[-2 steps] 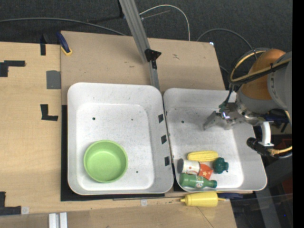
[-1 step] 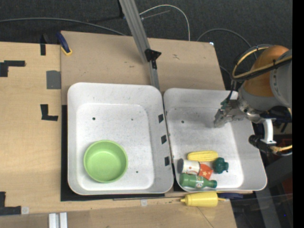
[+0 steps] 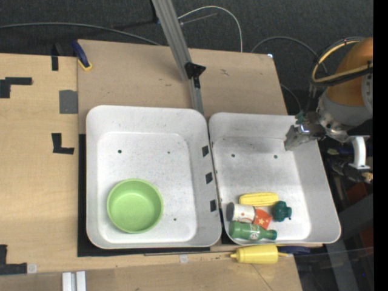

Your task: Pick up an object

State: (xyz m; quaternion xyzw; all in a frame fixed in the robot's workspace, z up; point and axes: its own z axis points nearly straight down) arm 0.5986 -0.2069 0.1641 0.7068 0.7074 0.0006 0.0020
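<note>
In the right bin (image 3: 303, 168), near its front edge, lie a yellow corn cob (image 3: 259, 199), a white and red can (image 3: 244, 213), an orange piece (image 3: 262, 217), a dark green round toy (image 3: 280, 211) and a green bottle (image 3: 253, 231). My gripper (image 3: 295, 136) hangs over the right bin's far right corner, well away from these objects. Nothing shows between its fingers.
A green bowl (image 3: 134, 205) sits in the front left of the left bin (image 3: 145, 132). A yellow bottle (image 3: 257, 254) lies on the bench just outside the right bin's front rim. A grey pole (image 3: 176, 35) slants across the back, and cables run behind the bench.
</note>
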